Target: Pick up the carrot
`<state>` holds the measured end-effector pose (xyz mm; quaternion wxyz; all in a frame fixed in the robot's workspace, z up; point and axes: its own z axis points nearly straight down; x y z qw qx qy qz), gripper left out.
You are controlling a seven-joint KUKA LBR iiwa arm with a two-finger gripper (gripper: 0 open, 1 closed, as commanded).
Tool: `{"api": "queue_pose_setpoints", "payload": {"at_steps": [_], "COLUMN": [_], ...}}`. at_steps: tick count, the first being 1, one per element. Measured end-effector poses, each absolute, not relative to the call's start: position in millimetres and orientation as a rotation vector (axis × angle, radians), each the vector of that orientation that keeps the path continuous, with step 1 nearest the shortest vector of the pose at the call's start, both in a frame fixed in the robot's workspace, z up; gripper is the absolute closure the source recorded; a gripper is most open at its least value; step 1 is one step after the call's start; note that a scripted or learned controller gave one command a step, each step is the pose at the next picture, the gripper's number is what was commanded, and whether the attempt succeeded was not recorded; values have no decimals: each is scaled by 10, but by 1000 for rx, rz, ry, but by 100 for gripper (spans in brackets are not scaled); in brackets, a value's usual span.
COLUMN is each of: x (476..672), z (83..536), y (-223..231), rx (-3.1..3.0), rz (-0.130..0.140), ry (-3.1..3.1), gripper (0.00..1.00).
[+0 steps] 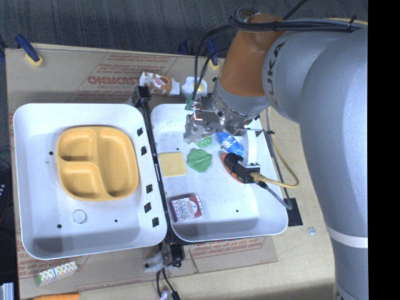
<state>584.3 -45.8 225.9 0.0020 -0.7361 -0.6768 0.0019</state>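
In the right bin (212, 227), carrot (232, 168) near the right wall, partly under a black part with a yellow cable; gripper (201, 132) low over the far end beside green leaf (200, 160), grip state impossible to tell. Probably still approaching: needs shifting right and nearer. Little room by the wall; open floor toward the packet (186, 207).

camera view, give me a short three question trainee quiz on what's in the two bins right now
1. True or false: the yellow three-compartment plastic tray sits in the left white bin.
2. Which lies nearest the green leafy toy in the right white bin? A) pale yellow square slice B) dark red packet C) clear round token
3. Fill in: the orange carrot lies toward the right bin's ____ wall.

Key: 1 true. 2 A. 3 right.
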Motion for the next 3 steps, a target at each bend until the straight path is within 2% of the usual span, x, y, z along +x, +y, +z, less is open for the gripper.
{"api": "queue_pose_setpoints", "payload": {"at_steps": [1,2,3], "x": [5156,5563,5014], "z": [1907,3065,1907], "y": [22,-192,83], "rx": [-2463,-2218,-2478], "rz": [9,4,9], "ry": [-1942,-2223,-1924], "gripper": [100,100,100]}}
